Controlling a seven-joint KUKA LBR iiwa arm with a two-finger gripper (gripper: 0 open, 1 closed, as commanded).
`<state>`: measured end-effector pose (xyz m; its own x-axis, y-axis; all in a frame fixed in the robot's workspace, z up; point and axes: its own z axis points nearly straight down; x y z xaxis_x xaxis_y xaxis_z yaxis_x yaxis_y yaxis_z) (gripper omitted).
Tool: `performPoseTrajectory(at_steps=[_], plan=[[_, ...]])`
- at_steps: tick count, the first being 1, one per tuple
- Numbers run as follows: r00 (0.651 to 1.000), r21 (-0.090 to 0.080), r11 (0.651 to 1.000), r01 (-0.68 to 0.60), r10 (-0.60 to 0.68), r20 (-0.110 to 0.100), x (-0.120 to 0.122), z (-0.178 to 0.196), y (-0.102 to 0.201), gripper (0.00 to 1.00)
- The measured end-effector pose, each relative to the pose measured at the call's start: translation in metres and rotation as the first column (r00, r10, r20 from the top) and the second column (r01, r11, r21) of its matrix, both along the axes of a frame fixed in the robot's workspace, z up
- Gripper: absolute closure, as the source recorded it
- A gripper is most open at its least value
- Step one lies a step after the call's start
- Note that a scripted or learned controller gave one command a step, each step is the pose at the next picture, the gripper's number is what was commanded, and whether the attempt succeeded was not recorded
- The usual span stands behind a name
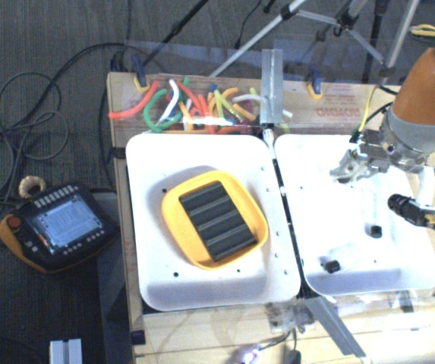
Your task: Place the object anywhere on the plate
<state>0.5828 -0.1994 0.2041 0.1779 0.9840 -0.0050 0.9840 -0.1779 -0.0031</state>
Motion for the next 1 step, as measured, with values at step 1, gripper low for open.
performPoseTrajectory(at_steps=[1], plan=[[1.000,0.000,1.000,0.000,0.000,0.001,0.0001,0.0002,0.0000,0.00]])
